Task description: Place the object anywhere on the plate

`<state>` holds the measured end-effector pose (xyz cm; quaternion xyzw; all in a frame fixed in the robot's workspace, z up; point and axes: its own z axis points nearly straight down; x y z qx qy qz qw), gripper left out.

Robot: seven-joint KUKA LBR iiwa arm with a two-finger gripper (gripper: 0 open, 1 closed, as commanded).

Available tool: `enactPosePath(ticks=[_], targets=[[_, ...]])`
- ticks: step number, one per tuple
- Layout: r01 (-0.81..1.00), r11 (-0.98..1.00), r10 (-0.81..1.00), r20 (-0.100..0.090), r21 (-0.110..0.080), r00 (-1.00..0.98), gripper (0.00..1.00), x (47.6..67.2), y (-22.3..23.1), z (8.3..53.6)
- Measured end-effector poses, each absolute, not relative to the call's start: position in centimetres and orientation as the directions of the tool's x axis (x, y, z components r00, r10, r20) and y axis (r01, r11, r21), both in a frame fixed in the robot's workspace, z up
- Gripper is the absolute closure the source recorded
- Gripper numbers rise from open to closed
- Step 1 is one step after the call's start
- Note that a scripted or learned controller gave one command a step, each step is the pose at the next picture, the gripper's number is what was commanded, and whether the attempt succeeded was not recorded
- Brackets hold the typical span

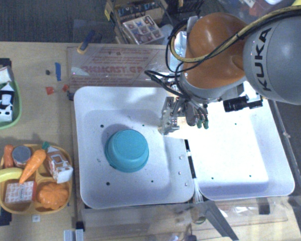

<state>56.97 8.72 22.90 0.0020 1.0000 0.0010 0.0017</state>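
A round blue plate (pixel 127 150) lies in the left white bin (pixel 90 109), a little left of the bin's middle. My gripper (pixel 171 120) hangs above the right side of that bin, near the seam between the two bins, to the upper right of the plate and apart from it. A small pale shape shows at the gripper's lower end, but I cannot make out whether it is a separate object. The orange band and grey arm (pixel 215 49) cover the space behind the gripper.
The right white bin (pixel 241 154) is brightly lit. Left of the bins, on the wooden bench, a yellow tray (pixel 0 195) holds toy food and a green tray (pixel 15 112) holds a cow toy. A clear flat box (pixel 115 69) lies behind the left bin.
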Motion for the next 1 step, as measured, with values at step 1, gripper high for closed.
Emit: enactPosePath(ticks=[1], targets=[[0.004, 1.000, 0.004, -0.004, 0.002, -1.000, 0.00, 56.97, 8.70, 22.90]])
